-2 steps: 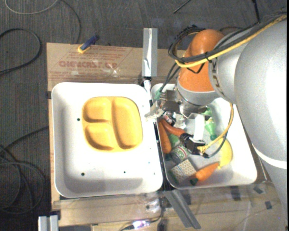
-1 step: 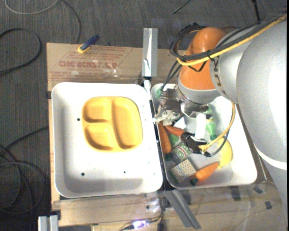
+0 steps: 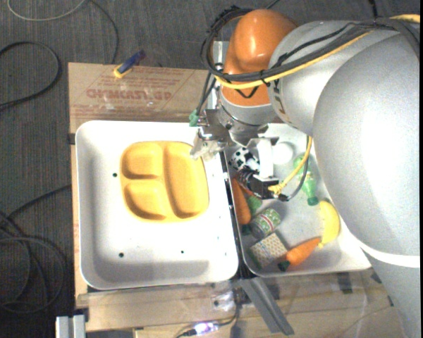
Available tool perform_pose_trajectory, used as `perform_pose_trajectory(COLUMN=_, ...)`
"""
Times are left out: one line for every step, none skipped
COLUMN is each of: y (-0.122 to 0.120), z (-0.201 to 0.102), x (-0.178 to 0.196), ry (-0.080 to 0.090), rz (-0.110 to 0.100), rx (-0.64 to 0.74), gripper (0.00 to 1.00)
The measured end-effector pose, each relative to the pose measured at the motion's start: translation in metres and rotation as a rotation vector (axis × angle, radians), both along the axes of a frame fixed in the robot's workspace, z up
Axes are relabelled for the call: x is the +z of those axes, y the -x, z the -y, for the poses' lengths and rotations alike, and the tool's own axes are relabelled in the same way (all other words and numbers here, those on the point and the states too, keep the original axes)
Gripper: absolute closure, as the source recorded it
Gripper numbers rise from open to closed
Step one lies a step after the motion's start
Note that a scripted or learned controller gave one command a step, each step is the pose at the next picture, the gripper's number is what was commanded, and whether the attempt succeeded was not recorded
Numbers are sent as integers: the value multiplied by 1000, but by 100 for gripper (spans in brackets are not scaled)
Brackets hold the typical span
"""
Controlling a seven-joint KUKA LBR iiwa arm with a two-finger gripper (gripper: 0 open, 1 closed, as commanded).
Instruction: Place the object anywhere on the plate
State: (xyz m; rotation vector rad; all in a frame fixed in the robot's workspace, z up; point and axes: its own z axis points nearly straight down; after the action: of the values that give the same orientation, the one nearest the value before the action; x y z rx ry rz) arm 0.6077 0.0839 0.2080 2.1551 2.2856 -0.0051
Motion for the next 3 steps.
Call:
perform_pose_trajectory(y=0, z=0, x=8, ry=2, rz=-2, rx=2, gripper=100)
perform_pose_trajectory(y=0, z=-1, x=16, ry=3, rz=-5, rx=3, gripper=100)
perform_pose_trajectory(y=-5, z=-59, x=128, ry=2, rz=1, rx=-115, gripper=100)
